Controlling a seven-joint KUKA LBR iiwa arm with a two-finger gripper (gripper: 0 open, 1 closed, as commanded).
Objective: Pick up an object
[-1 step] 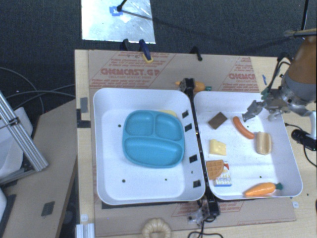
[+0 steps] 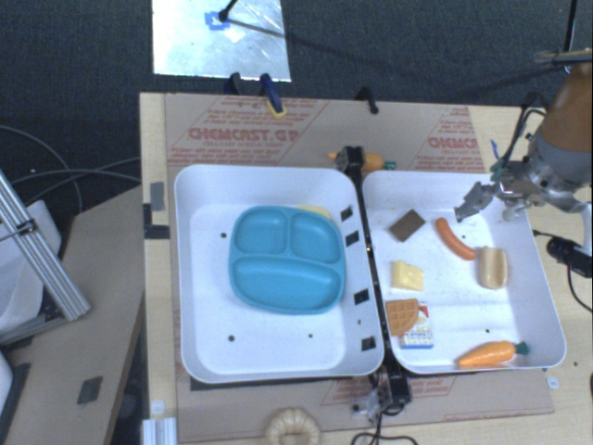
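Bench carries two white bins side by side; left bin [image 2: 199, 276] holds a blue divided plate [image 2: 285, 258]. Gripper [image 2: 489, 199] hangs over the right bin [image 2: 547, 327], jaws spread open, nothing between them. Sausage [image 2: 455, 238] lies just below the jaws, apart from them; bread roll [image 2: 492, 268] beside it. Brown square [image 2: 406, 225] sits left of the jaws. Cheese [image 2: 407, 275], waffle [image 2: 402, 315], small card [image 2: 419, 335] and carrot [image 2: 487, 353] sit well below, toward the bin's near edge.
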